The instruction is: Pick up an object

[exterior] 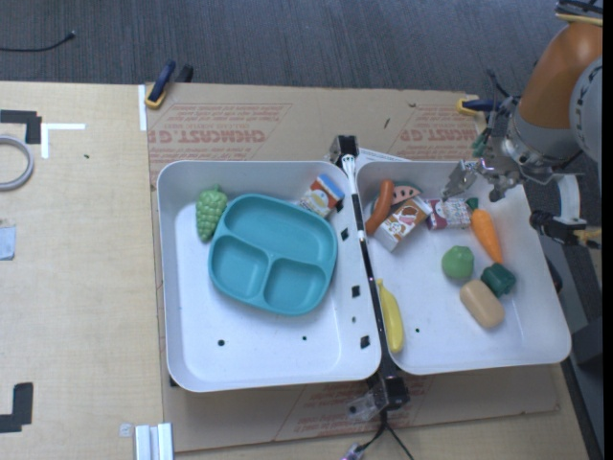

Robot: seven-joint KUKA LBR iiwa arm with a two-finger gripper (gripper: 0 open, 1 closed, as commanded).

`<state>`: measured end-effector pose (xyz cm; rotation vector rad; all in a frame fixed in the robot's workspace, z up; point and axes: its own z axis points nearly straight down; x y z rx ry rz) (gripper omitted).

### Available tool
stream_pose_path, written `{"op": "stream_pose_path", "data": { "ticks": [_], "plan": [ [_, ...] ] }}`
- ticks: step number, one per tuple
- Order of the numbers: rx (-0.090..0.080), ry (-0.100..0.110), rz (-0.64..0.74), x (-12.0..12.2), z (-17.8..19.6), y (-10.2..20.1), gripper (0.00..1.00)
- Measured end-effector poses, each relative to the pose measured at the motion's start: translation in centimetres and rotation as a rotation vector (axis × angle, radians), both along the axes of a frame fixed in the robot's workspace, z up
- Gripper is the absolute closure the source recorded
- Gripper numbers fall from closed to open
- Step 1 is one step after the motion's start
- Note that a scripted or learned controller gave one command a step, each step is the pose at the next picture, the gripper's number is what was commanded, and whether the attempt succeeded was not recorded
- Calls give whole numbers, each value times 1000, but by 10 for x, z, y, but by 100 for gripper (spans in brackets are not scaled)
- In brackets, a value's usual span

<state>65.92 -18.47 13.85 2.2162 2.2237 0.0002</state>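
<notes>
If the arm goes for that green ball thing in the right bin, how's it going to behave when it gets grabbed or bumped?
The green ball looks round and smooth, so it would probably roll if nudged, likely toward the carrot or the tan piece beside it. Its curved sides may slip from a two-finger pinch unless centred. It looks like toy food, probably light.

Dark grey carpet (287, 17) stretches behind and left of the gripper (466, 178), with a black cable (38, 44) far to its left. A pale wooden bench top (72, 286) lies to its left, covered by brown cardboard (249, 127) held with a blue-and-yellow clamp (161, 82).
</notes>
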Motion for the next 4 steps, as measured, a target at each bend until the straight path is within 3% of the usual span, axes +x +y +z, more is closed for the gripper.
{"op": "stream_pose_path", "data": {
  "ticks": [1, 2, 3, 4],
  "plan": [
    [6, -5, 1, -31, -36, 1, 0],
    [7, -18, 3, -75, -39, -22, 0],
    [-3, -21, -2, -75, -28, -26, 100],
    [0, 0, -1, -67, 106, 12, 100]
  ]
}}
